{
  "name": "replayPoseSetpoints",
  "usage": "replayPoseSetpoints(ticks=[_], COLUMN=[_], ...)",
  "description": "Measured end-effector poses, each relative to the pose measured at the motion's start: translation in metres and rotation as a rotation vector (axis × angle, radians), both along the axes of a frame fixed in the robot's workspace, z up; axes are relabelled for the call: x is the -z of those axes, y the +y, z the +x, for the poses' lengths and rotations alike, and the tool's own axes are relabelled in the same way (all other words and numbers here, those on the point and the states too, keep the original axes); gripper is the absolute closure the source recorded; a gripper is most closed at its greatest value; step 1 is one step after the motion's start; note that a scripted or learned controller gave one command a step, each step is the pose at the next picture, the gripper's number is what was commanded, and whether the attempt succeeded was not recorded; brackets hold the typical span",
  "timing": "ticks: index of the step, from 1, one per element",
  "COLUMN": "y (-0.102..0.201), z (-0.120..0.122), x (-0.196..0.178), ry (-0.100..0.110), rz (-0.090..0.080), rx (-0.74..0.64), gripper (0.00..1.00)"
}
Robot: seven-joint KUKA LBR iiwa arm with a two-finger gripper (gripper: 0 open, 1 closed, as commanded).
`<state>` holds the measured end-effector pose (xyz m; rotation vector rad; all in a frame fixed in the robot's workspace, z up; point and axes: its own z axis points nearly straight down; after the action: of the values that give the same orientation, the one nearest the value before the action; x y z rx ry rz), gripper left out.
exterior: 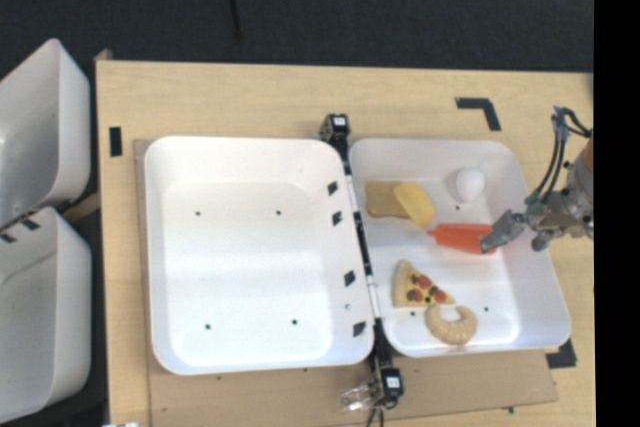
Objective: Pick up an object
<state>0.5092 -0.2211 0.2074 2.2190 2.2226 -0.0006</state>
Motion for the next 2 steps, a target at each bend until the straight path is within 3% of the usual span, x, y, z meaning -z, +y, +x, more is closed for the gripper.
replayPoseSetpoints(ticks=[1, 2], y=[-0.009, -0.008], z=[0.010, 0.023], x=[-0.150, -0.316], ry=[-0.019, -0.020], rz=[-0.008, -0.009], rx=[-0.002, -0.003], gripper=[0.00, 0.00])
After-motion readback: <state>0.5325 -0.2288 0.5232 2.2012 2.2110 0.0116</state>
